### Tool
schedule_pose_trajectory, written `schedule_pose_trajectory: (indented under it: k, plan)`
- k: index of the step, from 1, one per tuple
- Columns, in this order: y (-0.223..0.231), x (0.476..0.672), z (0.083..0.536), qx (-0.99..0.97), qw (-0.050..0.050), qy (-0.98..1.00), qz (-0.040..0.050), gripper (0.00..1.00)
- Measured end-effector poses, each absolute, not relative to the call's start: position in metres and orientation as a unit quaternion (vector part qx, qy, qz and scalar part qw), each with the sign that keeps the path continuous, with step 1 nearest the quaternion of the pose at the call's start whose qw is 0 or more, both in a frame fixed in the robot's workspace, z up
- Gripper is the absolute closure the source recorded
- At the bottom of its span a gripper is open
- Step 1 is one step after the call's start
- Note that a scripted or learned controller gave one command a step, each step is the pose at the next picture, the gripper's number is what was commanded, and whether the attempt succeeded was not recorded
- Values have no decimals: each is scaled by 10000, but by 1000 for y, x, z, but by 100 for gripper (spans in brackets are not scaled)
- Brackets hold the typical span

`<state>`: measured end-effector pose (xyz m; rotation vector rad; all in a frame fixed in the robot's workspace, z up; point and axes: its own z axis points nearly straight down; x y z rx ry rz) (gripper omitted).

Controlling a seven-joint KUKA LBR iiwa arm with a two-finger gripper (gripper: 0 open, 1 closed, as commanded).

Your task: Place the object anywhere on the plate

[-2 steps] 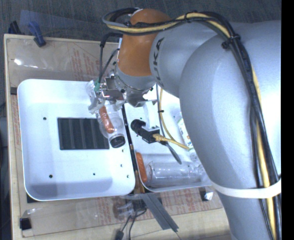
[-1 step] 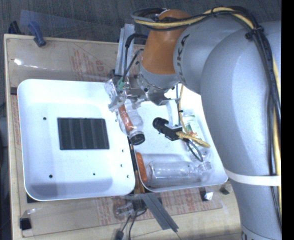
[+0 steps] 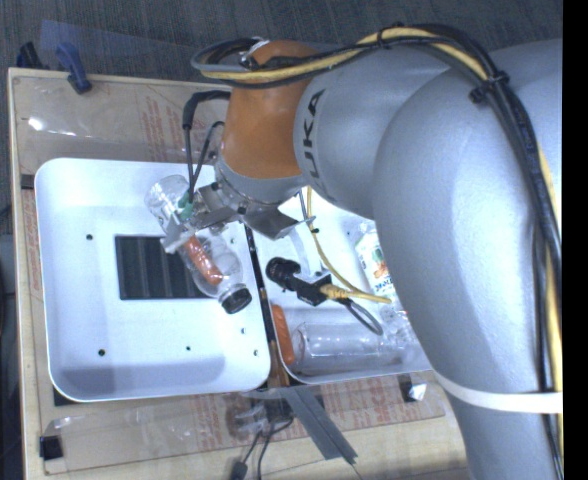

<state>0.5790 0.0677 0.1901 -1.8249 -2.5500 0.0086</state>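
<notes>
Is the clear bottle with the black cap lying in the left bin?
Yes, the bottle lies on the floor of the left bin, near its right wall, beside the dark grille.

KUKA iiwa arm (image 3: 444, 168), grey, orange band (image 3: 264, 118) above wrist.
Reaches from the right; gripper (image 3: 189, 223) sits just left of the orange band, low.
</notes>
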Motion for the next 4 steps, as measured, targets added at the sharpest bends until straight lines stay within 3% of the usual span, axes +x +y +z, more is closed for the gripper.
schedule_pose_trajectory:
  k: [1, 2, 3, 4]
  plan:
    - [9, 605, 191, -5988, 15, -8009, 19, 100]
    - [67, 565, 190, -5287, 28, -8488, 24, 100]
    - [69, 605, 206, -5236, 16, -8520, 15, 100]
    - [69, 606, 206, -5237, 12, -8519, 13, 0]
